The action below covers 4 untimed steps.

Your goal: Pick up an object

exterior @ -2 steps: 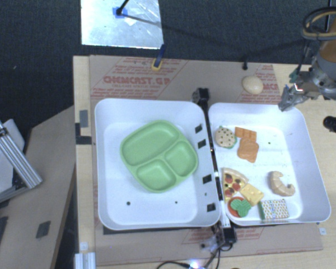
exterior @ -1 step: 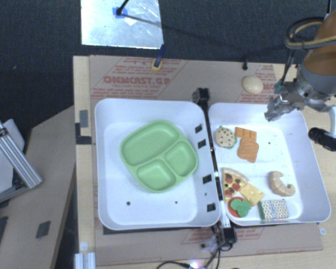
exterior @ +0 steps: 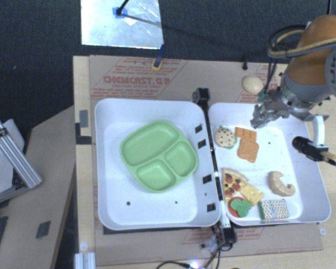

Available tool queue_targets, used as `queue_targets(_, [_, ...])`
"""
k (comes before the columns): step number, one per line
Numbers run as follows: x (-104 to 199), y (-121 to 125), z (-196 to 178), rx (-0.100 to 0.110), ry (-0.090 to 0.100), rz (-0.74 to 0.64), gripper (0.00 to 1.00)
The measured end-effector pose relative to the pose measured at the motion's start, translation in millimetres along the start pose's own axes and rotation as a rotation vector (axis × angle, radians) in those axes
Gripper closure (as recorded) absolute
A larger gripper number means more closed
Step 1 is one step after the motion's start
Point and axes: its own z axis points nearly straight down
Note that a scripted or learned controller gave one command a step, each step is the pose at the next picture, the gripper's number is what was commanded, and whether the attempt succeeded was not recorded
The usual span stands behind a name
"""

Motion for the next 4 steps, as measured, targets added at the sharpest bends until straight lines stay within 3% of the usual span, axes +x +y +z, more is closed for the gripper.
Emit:
queue_targets(2, [106.8, -45.8, -20.3, 0.001, 0.002, -0.002, 1.0])
queue_targets(4, [216.1, -78.9, -9.7, 0.001, 0.001, -0.002, 1.0])
